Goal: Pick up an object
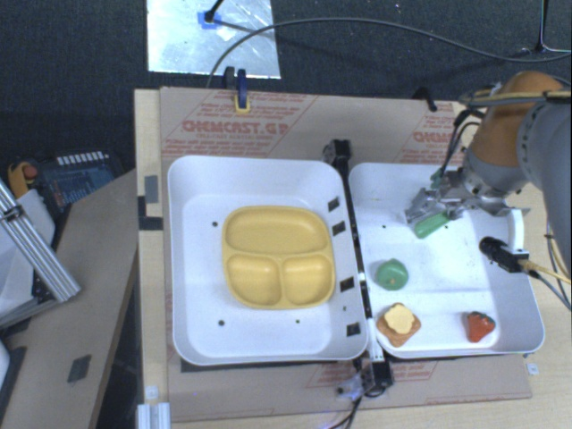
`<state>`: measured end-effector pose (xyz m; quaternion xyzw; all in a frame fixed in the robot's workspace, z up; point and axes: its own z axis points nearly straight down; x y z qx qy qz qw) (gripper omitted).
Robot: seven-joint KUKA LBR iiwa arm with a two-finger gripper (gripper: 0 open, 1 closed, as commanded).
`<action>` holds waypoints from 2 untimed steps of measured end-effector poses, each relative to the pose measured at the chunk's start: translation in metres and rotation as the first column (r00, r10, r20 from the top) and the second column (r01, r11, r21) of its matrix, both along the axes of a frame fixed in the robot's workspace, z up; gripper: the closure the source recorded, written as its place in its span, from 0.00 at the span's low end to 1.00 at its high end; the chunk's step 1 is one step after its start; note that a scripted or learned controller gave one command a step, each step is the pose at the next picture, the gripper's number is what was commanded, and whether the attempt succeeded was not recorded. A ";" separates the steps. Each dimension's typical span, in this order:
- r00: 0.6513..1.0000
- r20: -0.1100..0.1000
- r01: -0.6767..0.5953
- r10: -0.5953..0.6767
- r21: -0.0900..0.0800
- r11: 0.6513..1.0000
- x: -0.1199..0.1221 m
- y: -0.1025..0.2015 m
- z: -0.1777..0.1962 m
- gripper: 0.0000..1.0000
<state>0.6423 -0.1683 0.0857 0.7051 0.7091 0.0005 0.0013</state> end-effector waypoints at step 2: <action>1.000 0.003 0.000 0.000 0.000 1.000 -0.002 0.004 0.074 1.00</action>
